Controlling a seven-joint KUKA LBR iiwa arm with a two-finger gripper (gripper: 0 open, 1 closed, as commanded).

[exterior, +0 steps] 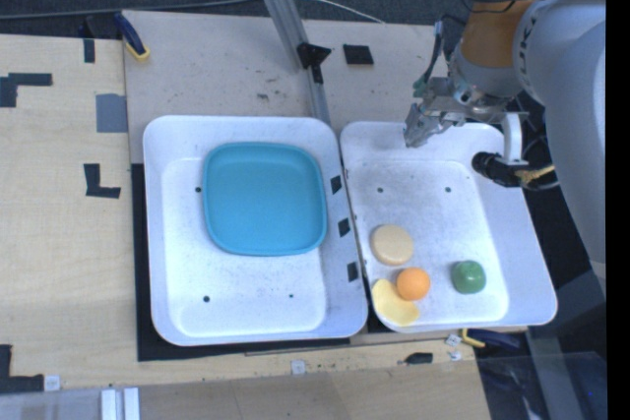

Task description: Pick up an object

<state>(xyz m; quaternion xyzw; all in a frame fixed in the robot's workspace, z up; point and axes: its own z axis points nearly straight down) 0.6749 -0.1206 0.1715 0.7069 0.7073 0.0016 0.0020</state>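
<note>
Looking down from the camera view, we count two white bins side by side on the worktop (59, 211): the left bin (167, 211) and the right bin (512, 251). In the left bin we see one thing, a blue square plate (264, 198), lying flat near the bin's middle. In the right bin we count four small things, all gathered toward its near edge: one beige round disc (392, 244), one orange ball (412, 284) just below it, one yellow piece (392, 307) touching the orange ball and partly under it, and one green ball (469, 276) set apart to the right. We see the arm (551, 25) reaching in from the right, with its pincer (421, 131) above the far edge of the right bin, well apart from all four things. We cannot tell how far the pincer is open, and nothing shows in its grasp.
</note>
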